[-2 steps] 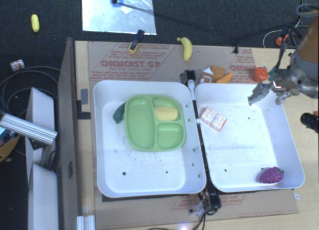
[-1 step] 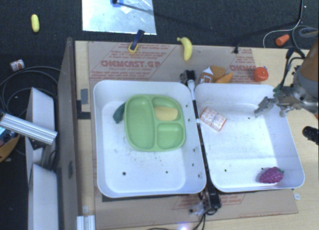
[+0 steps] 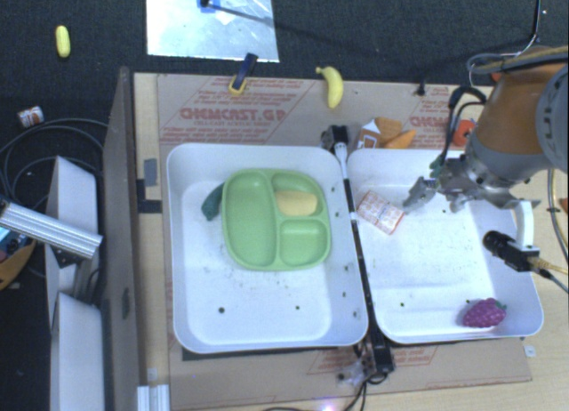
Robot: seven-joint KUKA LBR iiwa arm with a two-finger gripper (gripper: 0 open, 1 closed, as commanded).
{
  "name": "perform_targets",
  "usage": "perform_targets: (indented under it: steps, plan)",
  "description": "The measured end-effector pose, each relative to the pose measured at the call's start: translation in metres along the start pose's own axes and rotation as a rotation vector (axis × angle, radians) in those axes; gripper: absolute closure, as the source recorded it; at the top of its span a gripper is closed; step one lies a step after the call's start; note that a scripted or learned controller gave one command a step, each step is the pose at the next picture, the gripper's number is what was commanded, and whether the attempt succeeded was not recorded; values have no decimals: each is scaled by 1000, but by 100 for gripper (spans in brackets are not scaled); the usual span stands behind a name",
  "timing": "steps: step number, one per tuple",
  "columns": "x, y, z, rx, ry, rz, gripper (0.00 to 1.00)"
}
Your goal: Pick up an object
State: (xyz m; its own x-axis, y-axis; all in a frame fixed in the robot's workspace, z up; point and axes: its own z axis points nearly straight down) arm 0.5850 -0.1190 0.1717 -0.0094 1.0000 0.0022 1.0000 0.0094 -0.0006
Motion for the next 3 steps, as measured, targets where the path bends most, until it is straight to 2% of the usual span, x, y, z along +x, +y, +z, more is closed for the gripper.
perform_targets:
  steps: [1,2,3]
  plan:
    - [24,3,92,1,-1,4,0]
    - [24,81,3,-17,-5,2,0]
    - [29,55,86,-13,1,11,0]
